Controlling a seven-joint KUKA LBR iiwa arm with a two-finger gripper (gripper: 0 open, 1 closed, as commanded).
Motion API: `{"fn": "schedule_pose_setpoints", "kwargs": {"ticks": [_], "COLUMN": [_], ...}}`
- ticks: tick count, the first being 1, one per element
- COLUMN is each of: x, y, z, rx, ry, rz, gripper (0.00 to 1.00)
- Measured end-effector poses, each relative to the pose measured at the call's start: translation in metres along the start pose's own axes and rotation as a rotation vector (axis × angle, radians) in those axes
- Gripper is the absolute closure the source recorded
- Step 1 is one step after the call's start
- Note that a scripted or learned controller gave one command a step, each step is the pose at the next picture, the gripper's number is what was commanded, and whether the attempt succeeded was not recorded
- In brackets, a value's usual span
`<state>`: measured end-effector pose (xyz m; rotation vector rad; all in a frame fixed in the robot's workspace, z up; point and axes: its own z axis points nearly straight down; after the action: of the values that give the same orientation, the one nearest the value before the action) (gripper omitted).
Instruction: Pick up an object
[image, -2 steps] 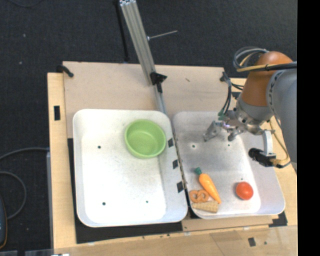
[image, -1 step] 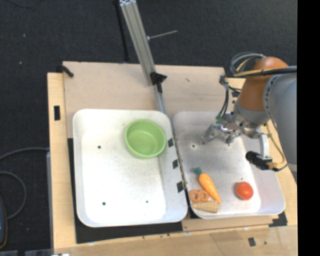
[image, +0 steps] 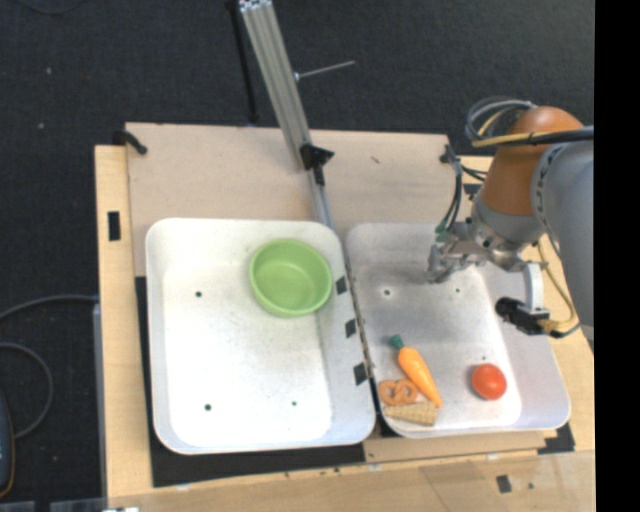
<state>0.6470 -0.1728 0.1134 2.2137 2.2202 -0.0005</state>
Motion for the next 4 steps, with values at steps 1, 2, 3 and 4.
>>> {"fn": "schedule_pose_setpoints", "kwargs": {"ticks": [1, 2, 3, 4], "x": [0.003, 0.002, -0.005, 0.04], "y": [0.002, 0.01, 0.016, 0.002], "z": [-0.042, -0.087, -0.134, -0.126], "rx": [0.002, 0.003, -0.003, 0.004], "ry": [0.005, 0.004, 0.003, 0.004], "rz": [-0.003, -0.001, -0.004, -0.002], "gripper": [1.0, 1.0, 1.0, 1.0]}}
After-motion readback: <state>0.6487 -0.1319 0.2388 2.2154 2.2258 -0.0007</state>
